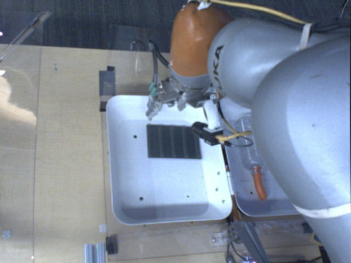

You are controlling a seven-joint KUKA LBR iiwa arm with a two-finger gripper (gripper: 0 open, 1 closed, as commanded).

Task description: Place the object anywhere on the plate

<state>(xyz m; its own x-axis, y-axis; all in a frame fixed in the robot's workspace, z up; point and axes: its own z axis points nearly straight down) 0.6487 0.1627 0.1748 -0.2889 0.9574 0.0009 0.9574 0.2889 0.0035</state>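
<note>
Flatly, a ribbed dark rectangular plate lies in a smooth white bin.

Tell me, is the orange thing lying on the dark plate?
No, the orange thing lies in the right bin, while the dark plate sits in the left bin.

Only 1 bit of text readable: "KUKA" in dark caps on the grey arm, just below the orange band, letters running sideways down the casing approx. beside the wrist; only part of the word is sharp. No other labels, nos. or signs legible on the bins, bench or cables.
</note>
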